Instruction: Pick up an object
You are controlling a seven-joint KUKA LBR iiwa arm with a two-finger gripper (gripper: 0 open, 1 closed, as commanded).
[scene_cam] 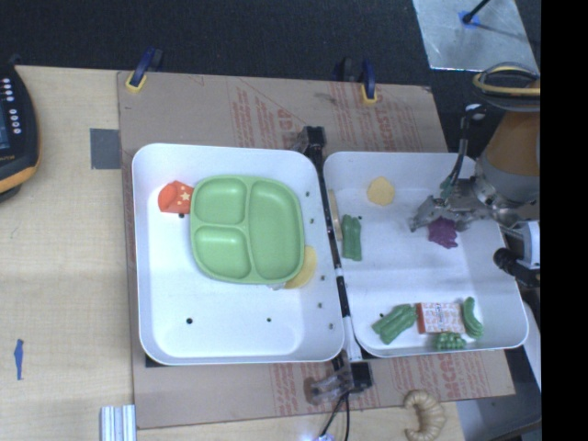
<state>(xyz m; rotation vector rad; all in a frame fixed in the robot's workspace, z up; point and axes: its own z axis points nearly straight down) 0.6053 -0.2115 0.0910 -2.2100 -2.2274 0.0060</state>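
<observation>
Two white bins [165,338], one green plate [248,228]

The arm [511,145] is a rounded grey body carrying an orange band [514,141] above the wrist, a yellow-edged ring above that band, a thin dark cable beside the band, and a grey metal gripper [447,211] with slim fingers below the band.

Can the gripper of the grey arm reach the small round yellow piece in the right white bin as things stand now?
Probably yes. The small round yellow piece lies alone on bare floor of the right white bin, left of the gripper, which sits over a purple object. Nothing stands between them.
</observation>
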